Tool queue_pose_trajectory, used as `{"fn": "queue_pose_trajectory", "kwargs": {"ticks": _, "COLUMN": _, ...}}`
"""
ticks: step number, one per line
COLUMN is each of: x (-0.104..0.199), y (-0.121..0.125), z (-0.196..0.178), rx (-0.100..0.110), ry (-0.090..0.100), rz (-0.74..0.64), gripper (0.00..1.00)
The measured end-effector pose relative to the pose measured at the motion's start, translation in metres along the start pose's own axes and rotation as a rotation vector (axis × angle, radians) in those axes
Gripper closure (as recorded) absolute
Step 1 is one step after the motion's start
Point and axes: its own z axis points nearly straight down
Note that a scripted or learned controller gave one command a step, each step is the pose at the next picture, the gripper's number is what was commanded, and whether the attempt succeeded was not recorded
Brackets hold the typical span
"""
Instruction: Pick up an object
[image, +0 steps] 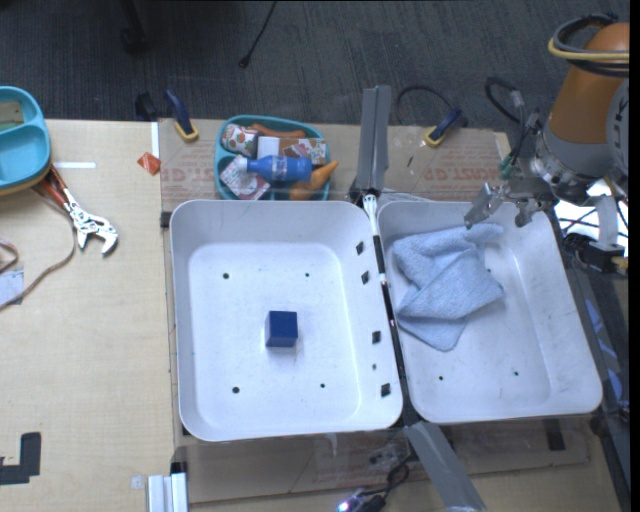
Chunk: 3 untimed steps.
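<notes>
The gripper (505, 203) is hovering at the far right corner of the right bin (560, 395), its two thin fingers spreading apart with nothing between them, tips just at the upper edge of the cloth.

Working down by size: the surface (80, 380) is stretching away to the gripper's left, a pale wooden board. The two white bins are sitting on it side by side, smooth moulded plastic with rounded corners; the left bin (200, 400) is lying well to the gripper's left. Directly below and left of the gripper, the light blue cloth (445, 285) is lying crumpled, soft and folded over itself, a towel-like weave. Far to the left, in the middle of the left bin, a small dark blue block (282, 328) is sitting, hard-edged and cubic.

The step in hand looks like the approach, with the cloth seemingly the nearest candidate. The next move is probably calling for a descent onto a raised fold, then a firm close, since limp fabric is likely to slip from a shallow pinch.
</notes>
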Motion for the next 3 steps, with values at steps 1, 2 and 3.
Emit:
{"fn": "queue_pose_trajectory", "kwargs": {"ticks": 1, "x": -0.008, "y": -0.026, "z": -0.045, "rx": 0.001, "ry": 0.000, "rz": -0.078, "gripper": 0.00}}
{"fn": "queue_pose_trajectory", "kwargs": {"ticks": 2, "x": -0.018, "y": -0.039, "z": -0.074, "rx": 0.001, "ry": 0.000, "rz": -0.103, "gripper": 0.00}}
{"fn": "queue_pose_trajectory", "kwargs": {"ticks": 3, "x": 0.003, "y": -0.041, "z": -0.007, "rx": 0.003, "ry": 0.002, "rz": -0.120, "gripper": 0.00}}
